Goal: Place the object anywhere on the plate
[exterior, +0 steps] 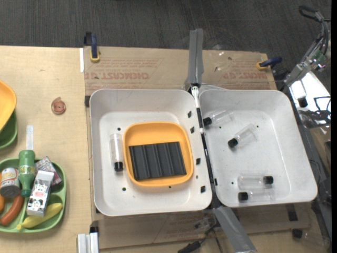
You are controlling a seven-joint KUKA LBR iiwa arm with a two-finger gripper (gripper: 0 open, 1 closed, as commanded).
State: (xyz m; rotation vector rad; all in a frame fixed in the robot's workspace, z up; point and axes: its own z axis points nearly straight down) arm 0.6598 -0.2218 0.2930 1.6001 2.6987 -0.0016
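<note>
An orange square plate [158, 129] sits in the left white bin [100, 194]. A dark ridged block [158, 160] lies flat on the plate's middle. Just left of the plate, a clear vial with a black cap [116, 151] lies on the bin floor, cap toward the front. The right white bin [295, 157] holds several more clear, black-capped vials: one near its back left [217, 119], one at its middle [241, 137], and two close together at the front [255, 182].
A grey divider bar [195, 57] runs back from between the bins. On the wooden bench at the left stands a green tray [58, 204] of toy food and a bottle. Cabled equipment [310, 62] stands at the far right.
</note>
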